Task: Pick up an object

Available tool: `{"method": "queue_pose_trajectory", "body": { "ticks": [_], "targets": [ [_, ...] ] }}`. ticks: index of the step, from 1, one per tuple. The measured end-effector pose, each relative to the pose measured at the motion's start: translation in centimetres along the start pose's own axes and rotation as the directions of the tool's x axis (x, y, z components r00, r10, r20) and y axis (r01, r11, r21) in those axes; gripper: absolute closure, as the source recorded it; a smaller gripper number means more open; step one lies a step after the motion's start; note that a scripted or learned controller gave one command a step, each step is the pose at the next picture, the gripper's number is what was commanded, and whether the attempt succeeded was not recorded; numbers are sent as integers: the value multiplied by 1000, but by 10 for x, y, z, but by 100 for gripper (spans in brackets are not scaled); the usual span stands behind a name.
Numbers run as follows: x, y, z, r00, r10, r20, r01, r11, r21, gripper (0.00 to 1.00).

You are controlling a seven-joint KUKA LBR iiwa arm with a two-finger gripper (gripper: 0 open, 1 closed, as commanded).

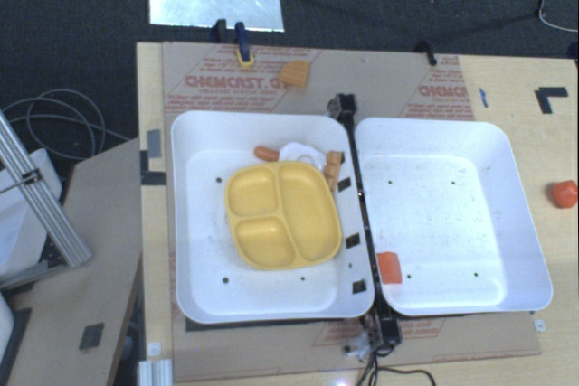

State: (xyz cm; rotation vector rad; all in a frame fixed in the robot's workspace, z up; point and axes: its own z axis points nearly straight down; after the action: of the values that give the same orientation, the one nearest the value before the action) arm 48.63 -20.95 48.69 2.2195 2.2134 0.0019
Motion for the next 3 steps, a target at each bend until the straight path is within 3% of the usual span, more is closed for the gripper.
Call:
{"method": "queue_pose_trajectory", "body": {
  "ticks": [1, 2, 3],
  "targets": [
    [3, 1, -11, 1000, -9, 1, 9, 1000, -3, 100],
    [3, 1, -10, 1000, -9, 0, 9, 1000, -2, 0],
    [3, 1, -10, 1000, -9, 0, 9, 1000, -2, 0]
  ]
}}
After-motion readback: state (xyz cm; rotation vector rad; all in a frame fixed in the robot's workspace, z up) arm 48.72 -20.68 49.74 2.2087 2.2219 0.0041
